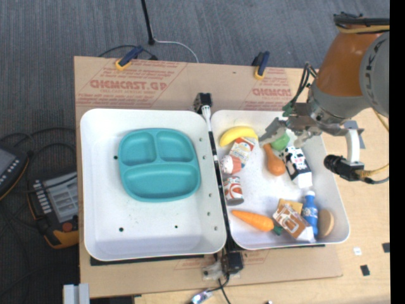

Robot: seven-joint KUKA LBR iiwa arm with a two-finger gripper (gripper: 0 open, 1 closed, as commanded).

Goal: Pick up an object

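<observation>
Claw point(286, 133): low over the right bin's point(335, 189) far end; open or closed, I cannot tell.
Nearest: orange pear-shaped toy point(274, 159) and black-and-white carton point(295, 161), just beneath it.
Further out: banana point(236, 133), carrot point(254, 220), blue bottle point(309, 208).
Left bin: teal divided plate point(159, 164).
Progress: nothing lifted yet; grasp and lift remain.

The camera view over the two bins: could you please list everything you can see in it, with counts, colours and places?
Bins: 2, white, side by side on the bench.
Divided plate: 1, teal, in the left bin.
Banana: 1, yellow, top of the right bin.
Carrot: 1, orange, lower right bin.
Bottle: 1, blue and white, lower right corner of the right bin.
Clamps: 2, yellow and blue, on the board's far edge.
Gripper: 1, grey, low over the right bin's upper part.
</observation>
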